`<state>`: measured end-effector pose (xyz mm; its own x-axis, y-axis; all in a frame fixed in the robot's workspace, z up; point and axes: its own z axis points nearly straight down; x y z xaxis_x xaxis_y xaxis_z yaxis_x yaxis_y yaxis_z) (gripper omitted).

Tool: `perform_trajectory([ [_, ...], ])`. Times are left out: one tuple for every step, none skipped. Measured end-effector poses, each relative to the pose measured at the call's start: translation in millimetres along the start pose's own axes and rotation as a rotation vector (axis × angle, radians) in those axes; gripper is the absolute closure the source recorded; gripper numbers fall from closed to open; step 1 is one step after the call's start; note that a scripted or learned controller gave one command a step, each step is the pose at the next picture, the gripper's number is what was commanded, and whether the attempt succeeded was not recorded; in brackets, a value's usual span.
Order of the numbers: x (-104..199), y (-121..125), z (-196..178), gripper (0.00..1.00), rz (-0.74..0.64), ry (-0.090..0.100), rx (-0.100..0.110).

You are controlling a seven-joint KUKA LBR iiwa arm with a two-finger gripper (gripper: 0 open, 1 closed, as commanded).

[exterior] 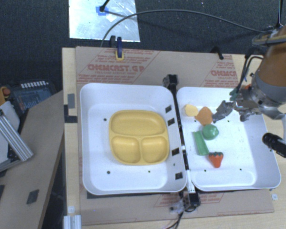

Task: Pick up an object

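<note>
You had open floor along the right bin's [257, 178] front and right; toys [206, 128] crowded its left, hard against the divider [178, 128].

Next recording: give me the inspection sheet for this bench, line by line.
Surface: two white bins side by side, left bin and right bin, on a cardboard sheet.
Job's things: in the right bin, yellow piece, orange piece, green ball, green stick, strawberry toy.
Clutter: yellow divided tray in the left bin.
Grippers: claw low, just right of the orange piece.
Cables: black cable arcing behind the bench.
Surroundings: foil sheet on dark carpet.
</note>
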<state>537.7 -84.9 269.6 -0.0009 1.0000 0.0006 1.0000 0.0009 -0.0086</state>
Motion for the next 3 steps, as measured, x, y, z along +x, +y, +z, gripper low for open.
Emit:
perform_trajectory([
  [0.0, 1.8, -5.1, 0.0, -0.002, -0.001, -0.011],
  [-4.8, -3.9, 53.9, 0.0, 0.0, 0.0, -0.005],
  [-11.4, -11.5, 106.1, 0.0, 0.001, 0.0, -0.006],
])
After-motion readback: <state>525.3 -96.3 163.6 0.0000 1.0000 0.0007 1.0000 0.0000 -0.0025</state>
